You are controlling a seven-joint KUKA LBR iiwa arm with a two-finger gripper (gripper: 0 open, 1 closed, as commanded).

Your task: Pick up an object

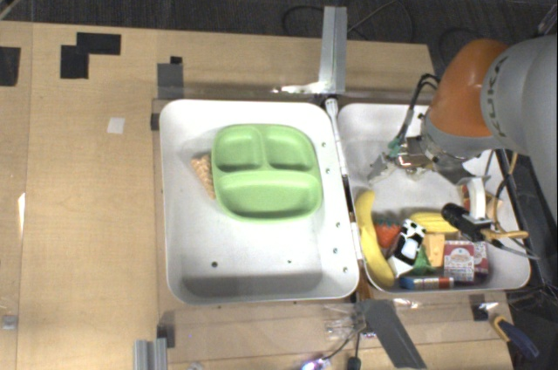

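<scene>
Left bin (174, 211): green tray (265, 169) lying flat, something tan tucked under its left edge. Too broad for me; grasp would slip.

Right bin (349, 128): banana (370, 239) against left wall, small clutter packed near front. Pile tight; I could bump neighbours or pinch two.

My gripper (403, 155) hangs over bare back of right bin, nothing held. Open or closed: cannot tell.

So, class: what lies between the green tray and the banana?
In the camera view, the green tray and the banana are parted by bare left-bin floor and the two bins' adjoining rims.
</scene>
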